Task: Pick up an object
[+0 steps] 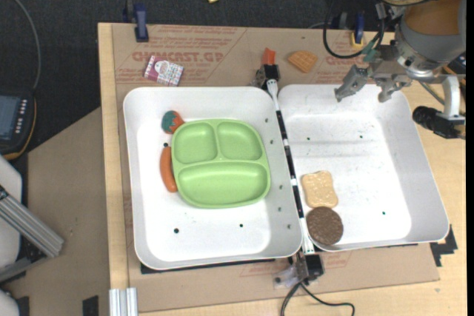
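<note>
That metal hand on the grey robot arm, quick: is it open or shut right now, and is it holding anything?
Hand: open, its two fingers spread apart above the far edge of the right white bin, with nothing between them.

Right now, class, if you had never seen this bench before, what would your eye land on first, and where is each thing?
The bright green three-compartment plastic plate in the left white bin stands out first, with an orange sausage-shaped toy lying along its left edge. In the right white bin, a tan toast-shaped piece and a round brown disc sit at the near left corner. The robot's hand hangs open over that bin's far edge.
</note>
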Controlling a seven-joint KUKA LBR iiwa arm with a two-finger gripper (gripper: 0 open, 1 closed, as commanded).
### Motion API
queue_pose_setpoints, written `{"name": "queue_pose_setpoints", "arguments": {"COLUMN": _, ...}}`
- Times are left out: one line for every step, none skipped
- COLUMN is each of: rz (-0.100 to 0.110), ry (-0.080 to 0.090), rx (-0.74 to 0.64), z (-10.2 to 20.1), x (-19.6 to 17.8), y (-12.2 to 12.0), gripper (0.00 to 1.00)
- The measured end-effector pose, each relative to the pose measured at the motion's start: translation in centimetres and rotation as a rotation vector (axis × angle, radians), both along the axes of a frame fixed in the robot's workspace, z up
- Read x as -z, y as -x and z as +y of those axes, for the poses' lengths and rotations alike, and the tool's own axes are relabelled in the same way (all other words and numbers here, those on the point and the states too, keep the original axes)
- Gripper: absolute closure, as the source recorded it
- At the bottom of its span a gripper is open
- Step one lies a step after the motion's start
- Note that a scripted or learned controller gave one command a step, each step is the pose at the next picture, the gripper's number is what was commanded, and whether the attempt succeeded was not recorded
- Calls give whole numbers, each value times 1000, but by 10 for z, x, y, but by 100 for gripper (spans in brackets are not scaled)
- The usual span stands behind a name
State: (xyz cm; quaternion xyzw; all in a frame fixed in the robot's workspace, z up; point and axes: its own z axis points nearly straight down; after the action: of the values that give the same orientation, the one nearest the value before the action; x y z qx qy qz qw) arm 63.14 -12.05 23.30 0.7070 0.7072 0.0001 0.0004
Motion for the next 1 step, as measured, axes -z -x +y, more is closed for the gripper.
{"name": "queue_pose_setpoints", "arguments": {"rz": 9, "ry": -1, "rx": 6, "z": -61, "x": 114, "y": 29, "gripper": 0}}
